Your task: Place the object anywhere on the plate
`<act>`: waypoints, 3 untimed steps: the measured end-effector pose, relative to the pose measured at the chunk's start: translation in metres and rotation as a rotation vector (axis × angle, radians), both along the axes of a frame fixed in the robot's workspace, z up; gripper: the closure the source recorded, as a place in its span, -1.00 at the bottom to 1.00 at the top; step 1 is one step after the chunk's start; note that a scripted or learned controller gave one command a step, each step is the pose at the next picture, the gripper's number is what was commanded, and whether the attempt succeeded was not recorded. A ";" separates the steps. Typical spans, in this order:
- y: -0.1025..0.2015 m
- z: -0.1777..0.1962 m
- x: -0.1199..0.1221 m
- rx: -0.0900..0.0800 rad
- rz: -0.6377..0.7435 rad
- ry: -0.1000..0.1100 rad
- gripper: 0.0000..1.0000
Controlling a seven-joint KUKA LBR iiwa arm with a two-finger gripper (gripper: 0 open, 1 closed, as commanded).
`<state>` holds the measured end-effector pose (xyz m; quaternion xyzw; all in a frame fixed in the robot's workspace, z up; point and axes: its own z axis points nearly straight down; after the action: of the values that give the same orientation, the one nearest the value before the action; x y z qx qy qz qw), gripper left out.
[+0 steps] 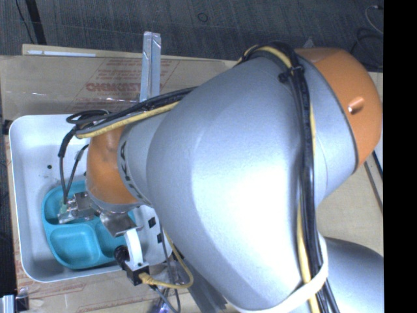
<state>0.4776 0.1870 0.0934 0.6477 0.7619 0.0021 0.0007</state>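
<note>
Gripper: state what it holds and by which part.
Cannot be told. The gripper sits low over the blue plate in the left bin, but the arm hides any object.

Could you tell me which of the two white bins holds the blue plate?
The left bin holds the blue sectioned plate, low in its near corner under the arm's wrist. The other bin lies behind the grey arm, so its contents cannot be judged.
</note>
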 end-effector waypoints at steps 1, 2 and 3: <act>-0.026 0.122 0.053 -0.003 0.229 0.005 -1.00; 0.005 -0.002 0.017 -0.003 0.187 0.007 -1.00; -0.098 0.107 0.050 -0.002 0.010 0.005 -1.00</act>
<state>0.5271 0.0894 0.2003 0.6439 0.7651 -0.0002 -0.0007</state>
